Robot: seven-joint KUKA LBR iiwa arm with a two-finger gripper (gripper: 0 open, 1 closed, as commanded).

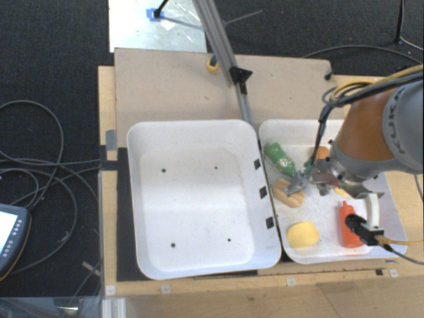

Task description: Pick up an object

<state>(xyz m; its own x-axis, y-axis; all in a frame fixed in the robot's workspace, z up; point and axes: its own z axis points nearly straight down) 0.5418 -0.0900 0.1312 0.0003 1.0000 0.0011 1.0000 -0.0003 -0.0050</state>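
My gripper [296, 183] hangs low in the right bin [289, 132], reaching in from the right. Its metal fingertips sit just above a tan, bread-like piece [289, 196] and just below a green bottle [279, 158] that lies tilted near the bin's left wall. A yellow round object [303, 234] rests near the bin's front edge. An orange-red object [348, 228] lies at the front right. Part of an orange item [322, 153] peeks out behind the wrist. Nothing shows between the fingers.
The left bin [195, 197] stands beside the right one, the two rims touching. A slanted metal pole [222, 38] crosses the back of the bench. Cables trail from the arm on the right and across the floor on the left.
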